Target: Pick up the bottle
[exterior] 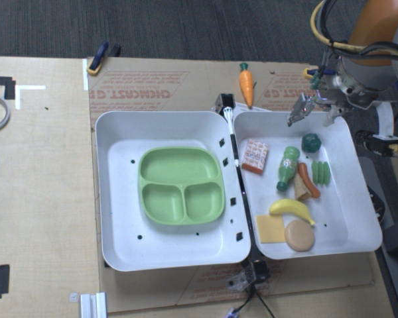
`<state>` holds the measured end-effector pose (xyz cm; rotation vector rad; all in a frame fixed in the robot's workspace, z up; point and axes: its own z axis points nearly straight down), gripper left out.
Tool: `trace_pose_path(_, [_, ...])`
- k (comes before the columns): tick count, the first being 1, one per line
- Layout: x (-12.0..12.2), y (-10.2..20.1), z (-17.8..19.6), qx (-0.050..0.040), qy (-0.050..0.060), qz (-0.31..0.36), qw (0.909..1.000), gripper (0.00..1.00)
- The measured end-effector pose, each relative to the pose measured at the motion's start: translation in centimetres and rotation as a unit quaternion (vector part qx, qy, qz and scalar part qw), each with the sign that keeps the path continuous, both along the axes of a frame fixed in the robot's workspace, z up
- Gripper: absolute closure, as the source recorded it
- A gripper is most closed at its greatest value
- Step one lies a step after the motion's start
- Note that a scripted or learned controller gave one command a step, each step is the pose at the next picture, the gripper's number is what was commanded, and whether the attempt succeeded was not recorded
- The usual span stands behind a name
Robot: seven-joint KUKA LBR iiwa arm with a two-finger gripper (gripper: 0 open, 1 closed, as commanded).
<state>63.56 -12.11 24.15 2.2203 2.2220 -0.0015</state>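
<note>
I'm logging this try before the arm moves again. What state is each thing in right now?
gripper: open, above the right bin's far edge, holding nothing
bottle: lying on its side in the right bin, not grasped
green tray: flat in the left bin, nothing in its compartments
banana: lying flat
carrot: lying on the cardboard beyond the bins

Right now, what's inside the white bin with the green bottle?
In the right bin lie the green bottle, a red-patterned box, a banana, a sausage, a cheese slice, a bun and green vegetables. Anything beneath them is hidden.
</note>
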Motion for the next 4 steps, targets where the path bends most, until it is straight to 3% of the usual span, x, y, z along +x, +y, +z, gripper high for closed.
trace_pose_path(1, [0.0,0.0,1.0,-0.0005,0.0,0.001,1.0,1.0])
trace_pose_path(2, [-6.6,6.9,1.4,0.0,0.0,0.0,1.0,1.0])
trace_pose_path(3, [-12.2,11.1,6.2,-0.0002,0.001,-0.076,0.9971,1.0])
trace_pose_path(4, [-15.8,18.2,3.5,-0.0001,0.001,0.002,1.0,1.0])
